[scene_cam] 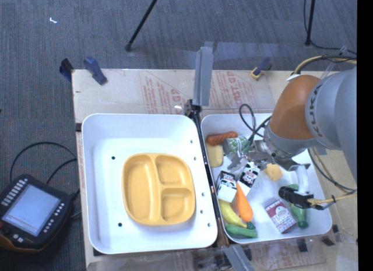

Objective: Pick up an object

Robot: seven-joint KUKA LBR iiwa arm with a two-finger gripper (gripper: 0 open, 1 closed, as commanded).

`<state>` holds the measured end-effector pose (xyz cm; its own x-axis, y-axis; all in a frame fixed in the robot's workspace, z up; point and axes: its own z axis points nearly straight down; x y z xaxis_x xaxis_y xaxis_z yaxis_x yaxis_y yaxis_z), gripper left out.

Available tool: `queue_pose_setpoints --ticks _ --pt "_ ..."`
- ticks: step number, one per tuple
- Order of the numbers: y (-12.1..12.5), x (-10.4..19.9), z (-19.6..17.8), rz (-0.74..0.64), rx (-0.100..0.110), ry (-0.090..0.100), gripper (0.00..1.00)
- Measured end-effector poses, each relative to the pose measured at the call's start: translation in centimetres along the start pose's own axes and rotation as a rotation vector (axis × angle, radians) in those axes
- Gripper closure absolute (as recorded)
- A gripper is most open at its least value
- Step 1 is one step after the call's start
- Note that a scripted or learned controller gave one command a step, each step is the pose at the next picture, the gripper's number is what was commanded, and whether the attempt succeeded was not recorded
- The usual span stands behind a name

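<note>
One fixed cam, high above the tabletop [145, 92], looking down at a slant w/ both white bins [93, 147] in frame. Mid-distance: floor beyond the tabletop's far edge; arm [315, 112] enters from right.

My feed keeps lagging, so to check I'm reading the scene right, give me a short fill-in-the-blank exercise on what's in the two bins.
1. The yellow divided tray lies in the ____ bin as the camera sees it.
2. The tray has ____ compartments.
3. The carrot lies in the same bin as the ____ banana.
4. The gripper hangs over the ____ bin as the camera sees it.

Missing words: left; three; yellow; right
</note>
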<state>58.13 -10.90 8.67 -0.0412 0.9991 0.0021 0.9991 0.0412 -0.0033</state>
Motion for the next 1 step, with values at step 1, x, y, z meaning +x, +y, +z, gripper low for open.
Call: queue_pose_setpoints --ticks 1 --pt "-6.52 1.22 0.13 0.005 0.002 0.001 0.00"
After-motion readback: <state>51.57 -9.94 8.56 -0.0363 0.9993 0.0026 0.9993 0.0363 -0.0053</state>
